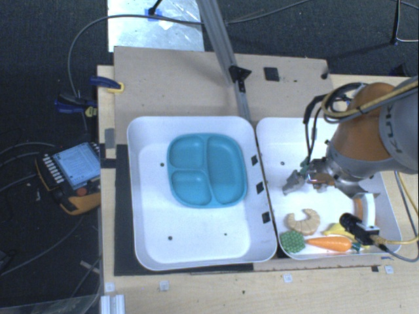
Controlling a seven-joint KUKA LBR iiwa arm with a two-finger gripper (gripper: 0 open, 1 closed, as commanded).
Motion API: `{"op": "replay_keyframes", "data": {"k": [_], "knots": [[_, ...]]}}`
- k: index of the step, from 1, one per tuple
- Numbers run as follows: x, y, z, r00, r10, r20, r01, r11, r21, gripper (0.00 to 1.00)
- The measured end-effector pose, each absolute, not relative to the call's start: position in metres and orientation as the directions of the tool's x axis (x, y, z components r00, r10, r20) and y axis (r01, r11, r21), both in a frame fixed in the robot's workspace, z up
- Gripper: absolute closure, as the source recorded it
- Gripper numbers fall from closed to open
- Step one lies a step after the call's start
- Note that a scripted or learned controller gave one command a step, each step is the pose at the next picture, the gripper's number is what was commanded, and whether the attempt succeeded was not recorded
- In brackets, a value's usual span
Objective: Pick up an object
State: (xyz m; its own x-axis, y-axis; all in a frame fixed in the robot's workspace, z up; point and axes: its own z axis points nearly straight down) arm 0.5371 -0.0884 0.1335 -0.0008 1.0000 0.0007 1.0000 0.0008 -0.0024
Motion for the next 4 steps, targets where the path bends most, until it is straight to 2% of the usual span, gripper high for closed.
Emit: {"op": "replay_keyframes", "data": {"k": [1,2,3,4], "knots": [[0.539,-0.088,0.085,-0.001,1.000,0.000,1.000,0.001,0.004,0.00],[0.542,-0.089,0.099,-0.001,1.000,-0.001,1.000,0.002,0.013,1.00],[0.538,-0.087,0.162,-0.004,1.000,-0.001,1.000,0.004,0.005,1.00],[0.547,-0.082,0.211,-0.006,1.000,-0.001,1.000,0.006,0.006,1.00]]}}
